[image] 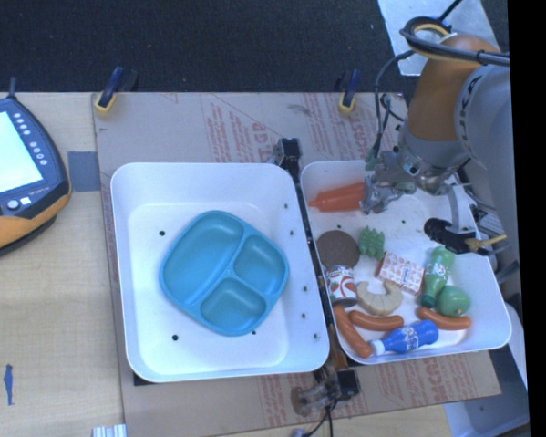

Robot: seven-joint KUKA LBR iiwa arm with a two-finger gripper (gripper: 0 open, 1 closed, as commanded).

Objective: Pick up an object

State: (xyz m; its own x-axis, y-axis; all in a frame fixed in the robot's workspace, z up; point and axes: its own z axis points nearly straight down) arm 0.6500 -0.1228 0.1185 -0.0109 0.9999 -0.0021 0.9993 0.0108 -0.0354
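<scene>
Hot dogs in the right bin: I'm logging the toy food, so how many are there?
3. One hot dog lies below the bagel piece, another hot dog near the bin's lower left corner, and a third hot dog under the green pear. Clutter may hide more.

From my remote station I logged the surroundings. A cardboard sheet (pixel 250 123) with red print lay over the wooden bench (pixel 40 307), pinned at its far edge by two clamps, one at the left corner (pixel 109 92) and one further right (pixel 347 90). A teach pendant (pixel 11 176) with a lit screen and orange casing rested at the bench's left edge. Dark carpet (pixel 199 30) lay beyond the bench.
</scene>
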